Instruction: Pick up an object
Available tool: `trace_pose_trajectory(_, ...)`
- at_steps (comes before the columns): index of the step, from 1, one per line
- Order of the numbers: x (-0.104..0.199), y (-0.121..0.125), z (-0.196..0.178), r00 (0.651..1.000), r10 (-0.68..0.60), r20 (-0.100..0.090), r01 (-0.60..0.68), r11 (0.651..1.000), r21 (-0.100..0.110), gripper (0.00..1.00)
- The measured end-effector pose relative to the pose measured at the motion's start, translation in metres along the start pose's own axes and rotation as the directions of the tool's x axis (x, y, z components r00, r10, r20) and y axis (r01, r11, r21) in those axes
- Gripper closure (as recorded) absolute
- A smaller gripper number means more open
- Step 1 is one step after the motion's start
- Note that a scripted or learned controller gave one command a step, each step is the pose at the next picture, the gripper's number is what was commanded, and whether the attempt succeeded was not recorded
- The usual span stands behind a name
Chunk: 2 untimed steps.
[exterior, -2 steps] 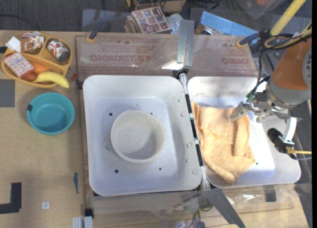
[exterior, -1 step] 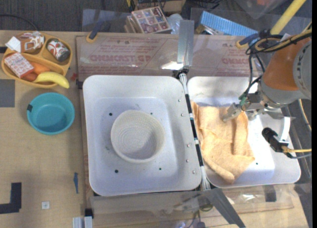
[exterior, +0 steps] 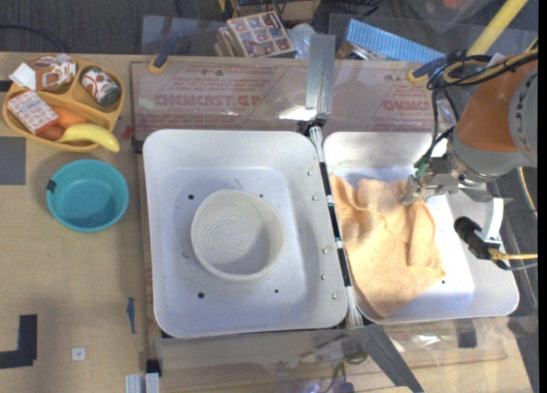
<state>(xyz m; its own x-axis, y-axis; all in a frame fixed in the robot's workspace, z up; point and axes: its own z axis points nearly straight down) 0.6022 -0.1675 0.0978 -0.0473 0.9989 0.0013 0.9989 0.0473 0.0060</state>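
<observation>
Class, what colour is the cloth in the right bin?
Light orange-tan; the cloth shows best in the camera view.

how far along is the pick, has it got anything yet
Done: the arm has reached into the right bin, and its hand sits at the upper right edge of the orange cloth. In hand: it appears to be at the grasp stage, though the cloth lies mostly flat on the bin floor. Left: a clear lift. The white woven bowl sits untouched in the left bin.

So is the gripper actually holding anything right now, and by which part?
Cannot be told. The gripper sits at the upper right edge of the orange cloth in the right bin, but no grip is visible.
</observation>
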Motion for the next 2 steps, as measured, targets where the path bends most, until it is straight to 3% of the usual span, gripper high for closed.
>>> trace_pose_trajectory(1, 0.04, 0.046, -0.091, 0.991, -0.135, 0.001, 0.135, 0.991, 0.007, 1.0)
trace_pose_trajectory(2, 0.064, 0.02, -0.061, 0.997, -0.078, 0.0, 0.078, 0.997, 0.01, 1.0)
